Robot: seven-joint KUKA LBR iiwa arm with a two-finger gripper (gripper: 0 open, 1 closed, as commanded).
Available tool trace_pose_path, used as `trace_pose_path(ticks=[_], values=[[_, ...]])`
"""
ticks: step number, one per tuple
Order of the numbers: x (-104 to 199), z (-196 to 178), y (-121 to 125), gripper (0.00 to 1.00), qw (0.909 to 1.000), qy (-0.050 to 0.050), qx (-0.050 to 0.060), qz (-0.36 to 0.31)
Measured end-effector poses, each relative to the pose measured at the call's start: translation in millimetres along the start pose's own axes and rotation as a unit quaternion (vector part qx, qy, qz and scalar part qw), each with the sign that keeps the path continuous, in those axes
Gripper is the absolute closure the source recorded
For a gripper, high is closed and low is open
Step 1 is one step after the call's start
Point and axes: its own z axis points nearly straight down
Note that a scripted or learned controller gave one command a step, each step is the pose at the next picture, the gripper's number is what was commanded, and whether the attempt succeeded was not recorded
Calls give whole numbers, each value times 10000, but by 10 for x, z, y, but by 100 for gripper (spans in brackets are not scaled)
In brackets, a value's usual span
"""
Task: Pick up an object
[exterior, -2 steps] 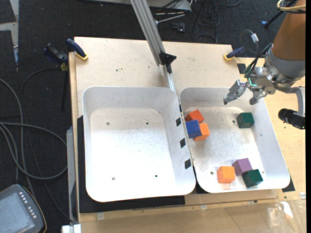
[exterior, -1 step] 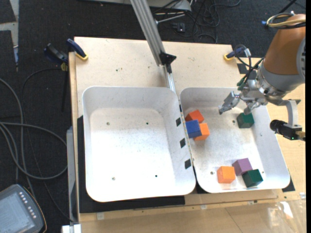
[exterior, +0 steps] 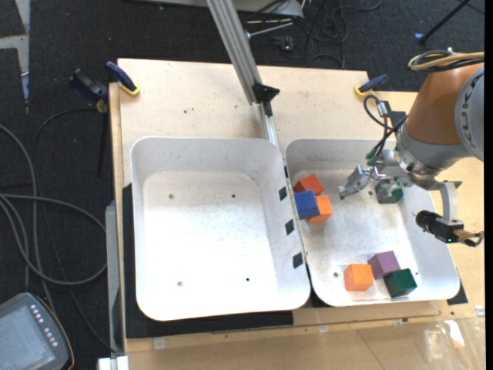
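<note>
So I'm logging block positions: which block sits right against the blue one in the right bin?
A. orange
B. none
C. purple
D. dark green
A: the blue block has an orange block touching its right side, while the purple block and dark green block lie apart, nearer the bin's front.

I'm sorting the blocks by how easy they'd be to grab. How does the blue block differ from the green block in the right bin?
The blue block sits near the right bin's left wall, wedged between two orange blocks and touching them; the green block sits at the front edge, beside the purple block. The blue block is bright; the green block is dark. Both look like small cubes of similar size, and both lie apart from the gripper.
</note>
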Motion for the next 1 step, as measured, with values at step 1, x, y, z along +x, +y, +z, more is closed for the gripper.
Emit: trace_pose_path(ticks=[1], values=[[-7,500,-104,0,10000,1,-2,-1]])
